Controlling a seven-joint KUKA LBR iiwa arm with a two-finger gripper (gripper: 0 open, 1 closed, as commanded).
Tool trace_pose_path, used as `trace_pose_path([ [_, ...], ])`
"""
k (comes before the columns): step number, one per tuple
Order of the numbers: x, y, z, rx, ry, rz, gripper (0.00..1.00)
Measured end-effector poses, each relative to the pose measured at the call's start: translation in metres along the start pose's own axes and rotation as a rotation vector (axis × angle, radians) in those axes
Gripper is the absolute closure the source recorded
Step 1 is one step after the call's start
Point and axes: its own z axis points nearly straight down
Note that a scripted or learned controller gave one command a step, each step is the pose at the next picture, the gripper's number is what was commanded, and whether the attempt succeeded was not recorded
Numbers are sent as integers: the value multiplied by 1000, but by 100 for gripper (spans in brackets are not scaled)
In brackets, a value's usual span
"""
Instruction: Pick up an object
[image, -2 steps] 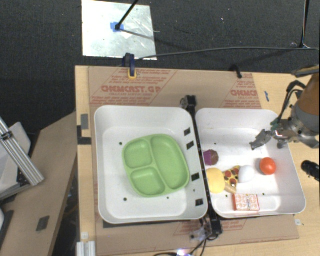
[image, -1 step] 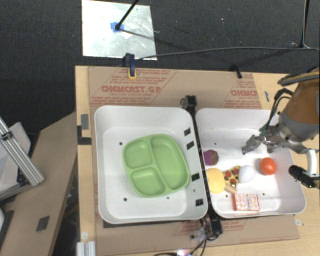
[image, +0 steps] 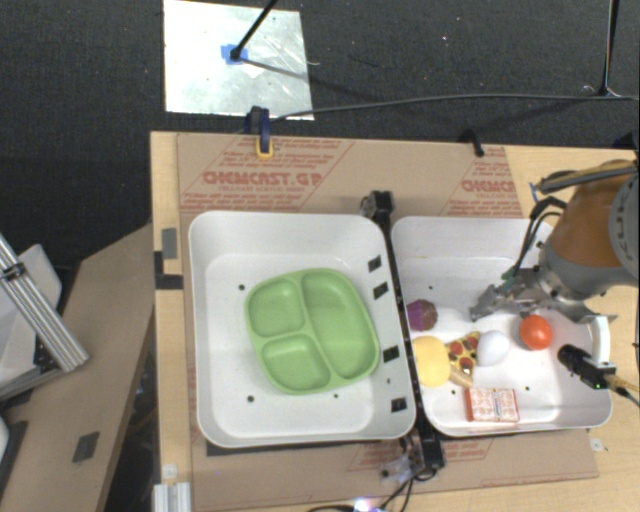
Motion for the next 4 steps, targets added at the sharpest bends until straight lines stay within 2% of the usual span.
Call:
trace_pose_path([
  [1, 0, 1, -13, -4, -1, 0, 100],
  [2, -8, -1, -74, -6, -2, 3, 100],
  [4, -6, 4, -161, -5, -1, -3, 100],
])
